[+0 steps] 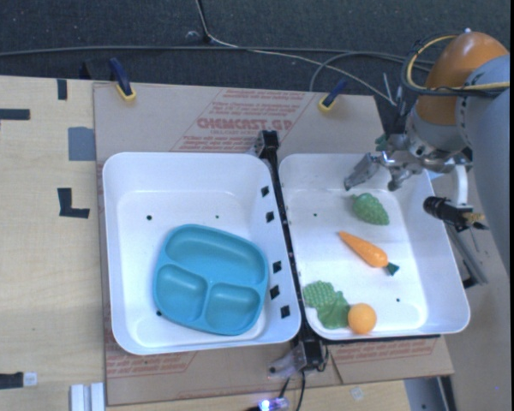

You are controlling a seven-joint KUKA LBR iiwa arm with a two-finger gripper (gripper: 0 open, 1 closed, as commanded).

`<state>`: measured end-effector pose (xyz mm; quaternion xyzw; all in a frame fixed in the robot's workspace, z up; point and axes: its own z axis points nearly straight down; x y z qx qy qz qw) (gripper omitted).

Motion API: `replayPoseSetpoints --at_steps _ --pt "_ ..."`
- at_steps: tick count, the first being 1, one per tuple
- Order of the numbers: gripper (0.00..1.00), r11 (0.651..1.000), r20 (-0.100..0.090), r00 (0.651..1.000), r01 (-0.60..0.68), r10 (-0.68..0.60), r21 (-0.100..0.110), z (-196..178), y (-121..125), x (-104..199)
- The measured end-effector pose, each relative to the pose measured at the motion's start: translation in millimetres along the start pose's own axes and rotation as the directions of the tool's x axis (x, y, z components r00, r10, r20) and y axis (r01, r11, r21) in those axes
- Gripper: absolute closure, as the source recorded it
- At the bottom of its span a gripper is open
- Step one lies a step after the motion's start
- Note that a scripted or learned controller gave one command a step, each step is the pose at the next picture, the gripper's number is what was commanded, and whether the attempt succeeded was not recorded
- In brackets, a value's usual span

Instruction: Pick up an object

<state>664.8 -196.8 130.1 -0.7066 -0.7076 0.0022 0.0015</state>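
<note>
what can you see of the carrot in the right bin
The carrot is a small toy-like piece, smooth and plastic-looking, bright orange with a dark green stub at its lower right end. It lies flat on the floor of the right bin, near the middle, slanting from upper left down to lower right. Nothing touches it: the pale green leafy piece lies apart above it, and the gripper is higher still.

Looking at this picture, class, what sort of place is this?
Probably a robotics lab bench for pick-up practice: a robot arm reaches over two white bins, which hold toy food such as a carrot and a blue divided plate.
</note>
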Motion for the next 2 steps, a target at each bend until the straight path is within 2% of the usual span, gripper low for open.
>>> replayPoseSetpoints --at_steps 1,2 --pt "0.0 1.0 0.003 1.0 0.002 -0.002 -0.006 47.7 0.4 0.7" --pt "1.0 1.0 0.005 1.0 0.003 -0.003 -0.009 33.3 1.8 0.4"
